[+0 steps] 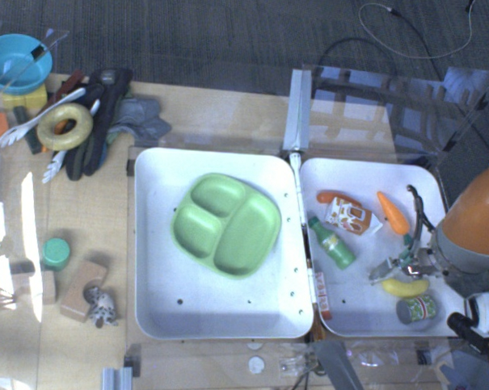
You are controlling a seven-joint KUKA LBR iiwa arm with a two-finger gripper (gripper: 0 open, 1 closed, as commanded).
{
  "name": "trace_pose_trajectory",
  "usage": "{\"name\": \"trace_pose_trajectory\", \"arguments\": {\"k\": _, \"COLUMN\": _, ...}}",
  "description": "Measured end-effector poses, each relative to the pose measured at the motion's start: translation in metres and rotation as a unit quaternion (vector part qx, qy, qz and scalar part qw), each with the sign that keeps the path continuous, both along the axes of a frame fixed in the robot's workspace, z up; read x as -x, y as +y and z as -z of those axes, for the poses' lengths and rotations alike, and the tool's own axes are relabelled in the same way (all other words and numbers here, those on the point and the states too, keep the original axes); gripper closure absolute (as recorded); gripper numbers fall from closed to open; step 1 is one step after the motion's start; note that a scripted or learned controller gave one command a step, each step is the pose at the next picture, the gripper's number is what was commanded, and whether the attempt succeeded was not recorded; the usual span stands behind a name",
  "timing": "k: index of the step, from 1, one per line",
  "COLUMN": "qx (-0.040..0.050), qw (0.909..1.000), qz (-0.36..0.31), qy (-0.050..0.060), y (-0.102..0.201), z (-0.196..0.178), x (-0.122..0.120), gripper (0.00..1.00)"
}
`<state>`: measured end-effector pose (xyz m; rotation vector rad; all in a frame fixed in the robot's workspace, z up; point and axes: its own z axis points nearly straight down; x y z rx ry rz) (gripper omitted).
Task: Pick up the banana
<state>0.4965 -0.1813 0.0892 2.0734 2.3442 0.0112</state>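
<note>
The yellow banana (405, 287) lies in the right bin (348, 316), near its front right corner. My gripper (402, 268) hangs low over the bin, just behind the banana and very close to it. The grey arm with its orange band (474, 216) reaches in from the right edge. From this height I cannot make out whether the gripper touches the banana. Nothing is lifted off the bin floor.
A small can (417, 309) lies right in front of the banana. A green bottle (331, 242), a snack packet (348, 216), a sausage (338, 197) and a carrot (393, 213) share the right bin. The left bin (150, 307) holds a green divided plate (226, 224).
</note>
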Motion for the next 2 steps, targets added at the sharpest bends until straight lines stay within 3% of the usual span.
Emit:
{"name": "trace_pose_trajectory", "arguments": {"k": 1, "qx": 0.0005, "qw": 1.0, "qz": -0.001, "qy": -0.005, "y": 0.001, "z": -0.013, "x": -0.004, "gripper": 1.0}}
{"name": "trace_pose_trajectory", "arguments": {"k": 2, "qx": -0.0016, "qw": 0.9947, "qz": 0.102, "qy": 0.003, "y": 0.038, "z": -0.099, "x": 0.007, "gripper": 1.0}}
